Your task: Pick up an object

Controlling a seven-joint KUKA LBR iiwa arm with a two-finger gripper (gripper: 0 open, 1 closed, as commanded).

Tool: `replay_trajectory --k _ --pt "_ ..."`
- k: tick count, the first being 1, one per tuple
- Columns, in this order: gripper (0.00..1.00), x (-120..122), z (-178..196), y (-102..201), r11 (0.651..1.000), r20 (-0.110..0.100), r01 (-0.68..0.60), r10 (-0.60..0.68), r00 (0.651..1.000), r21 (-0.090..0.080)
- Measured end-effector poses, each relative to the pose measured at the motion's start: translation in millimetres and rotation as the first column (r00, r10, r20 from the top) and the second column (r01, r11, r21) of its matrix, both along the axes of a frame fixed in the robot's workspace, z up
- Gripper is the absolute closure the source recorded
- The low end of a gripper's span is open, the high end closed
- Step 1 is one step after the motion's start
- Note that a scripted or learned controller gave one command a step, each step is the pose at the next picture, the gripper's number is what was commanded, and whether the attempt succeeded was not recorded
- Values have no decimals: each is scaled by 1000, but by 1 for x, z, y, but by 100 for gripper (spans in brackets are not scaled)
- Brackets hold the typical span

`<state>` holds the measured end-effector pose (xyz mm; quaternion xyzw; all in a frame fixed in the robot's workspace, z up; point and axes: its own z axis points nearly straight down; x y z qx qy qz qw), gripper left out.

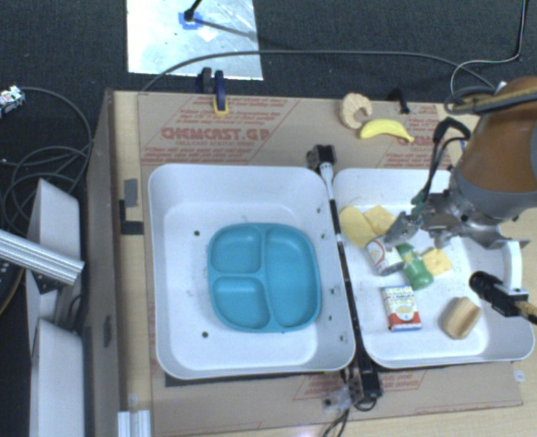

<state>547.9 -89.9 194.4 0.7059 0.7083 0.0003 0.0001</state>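
Camera view: looks down at a slant on a worktop (250, 130) covered with printed cardboard, two white bins side by side.
Front of right bin: a small red and white carton (401, 307) lies flat; just to its right a tan bread roll (461, 317) sits near the front right corner.
Right bin (432, 353): holds all the loose items, crowded toward its middle.
Left bin (173, 244): a blue divided plate (264, 276) with three compartments lies in the centre.
Middle of right bin: a green bottle (416, 270) lies tilted, touching a small white can (383, 258) on its left and a yellow block (438, 261) on its right.
End effector (407, 230): low over the can and the green bottle; whether its fingers are apart or together cannot be told, and nothing is seen held between them.
Further back in right bin: two yellow cheese-like wedges (367, 222) lie against the divider side.
Arm (505, 162): grey with an orange band, reaching in from the right above the bin.
Far edge of worktop: a banana (384, 130) and a pale ring-shaped biscuit (355, 109) lie on the cardboard behind the right bin.
Floor beyond: a shiny sheet (194, 25) on dark carpet.
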Motion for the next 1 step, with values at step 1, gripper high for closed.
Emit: replay_trajectory --k 1 --pt "0 29 -110 -22 1000 2 2 -2 1000 -1"
